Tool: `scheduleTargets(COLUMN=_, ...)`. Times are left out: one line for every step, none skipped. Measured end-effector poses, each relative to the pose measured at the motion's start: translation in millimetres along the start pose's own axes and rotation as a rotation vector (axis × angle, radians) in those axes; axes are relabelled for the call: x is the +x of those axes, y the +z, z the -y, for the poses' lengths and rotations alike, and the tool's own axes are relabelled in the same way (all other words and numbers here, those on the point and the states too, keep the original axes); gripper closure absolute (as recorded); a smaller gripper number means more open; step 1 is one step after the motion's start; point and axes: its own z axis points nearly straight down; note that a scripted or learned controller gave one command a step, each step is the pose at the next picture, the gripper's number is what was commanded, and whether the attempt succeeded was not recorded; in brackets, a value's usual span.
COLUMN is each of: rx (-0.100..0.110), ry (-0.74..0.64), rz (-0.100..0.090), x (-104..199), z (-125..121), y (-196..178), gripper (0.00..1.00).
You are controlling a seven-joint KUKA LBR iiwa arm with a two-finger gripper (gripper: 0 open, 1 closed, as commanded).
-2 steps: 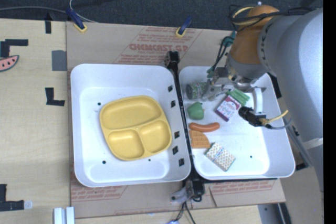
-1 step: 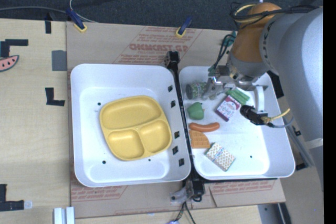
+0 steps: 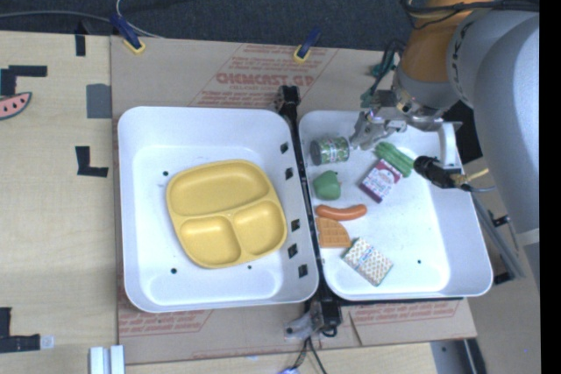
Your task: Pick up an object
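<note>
Over right white bin (image 3: 456, 263), gripper (image 3: 368, 131) nears small green-labelled can (image 3: 330, 151); finger state unclear; next I descend.

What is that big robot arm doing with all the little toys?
The grey arm's gripper is over the back of the right bin, next to a small can. Other small toys lie there too, like a hot dog and a green cucumber. The left bin has a yellow tray.

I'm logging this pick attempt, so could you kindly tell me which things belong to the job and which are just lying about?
Job: pincer; can, green pepper, hot dog, small carton, patterned packet, right bin.

Lying about: yellow tray, left bin, blue clamps.
</note>
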Motion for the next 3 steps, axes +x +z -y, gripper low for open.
scheduleTargets(rx=0.002, ry=0.001, rz=0.001, x=-17, z=-13, y=32, gripper=1.0)
scheduleTargets(rx=0.002, ry=0.0, rz=0.003, x=-16, z=-14, y=22, gripper=1.0)
scheduleTargets(rx=0.0, ry=0.0, rz=0.001, x=-25, z=-14, y=60, gripper=1.0)
